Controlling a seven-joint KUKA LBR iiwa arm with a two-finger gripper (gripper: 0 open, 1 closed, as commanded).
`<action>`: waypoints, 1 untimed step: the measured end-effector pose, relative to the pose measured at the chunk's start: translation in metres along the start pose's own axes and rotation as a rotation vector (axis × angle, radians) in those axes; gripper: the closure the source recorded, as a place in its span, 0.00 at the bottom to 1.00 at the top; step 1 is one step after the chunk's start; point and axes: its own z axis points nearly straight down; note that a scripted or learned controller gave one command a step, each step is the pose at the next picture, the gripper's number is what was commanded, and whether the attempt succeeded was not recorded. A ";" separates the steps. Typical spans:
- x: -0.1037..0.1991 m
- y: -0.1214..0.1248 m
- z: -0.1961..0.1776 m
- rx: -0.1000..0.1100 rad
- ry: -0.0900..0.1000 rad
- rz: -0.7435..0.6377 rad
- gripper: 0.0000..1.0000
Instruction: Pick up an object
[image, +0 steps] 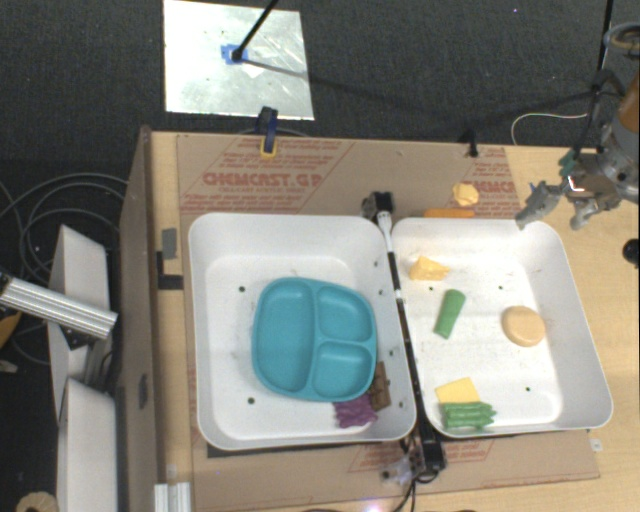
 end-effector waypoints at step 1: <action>0.059 0.014 0.116 0.008 0.005 -0.006 0.00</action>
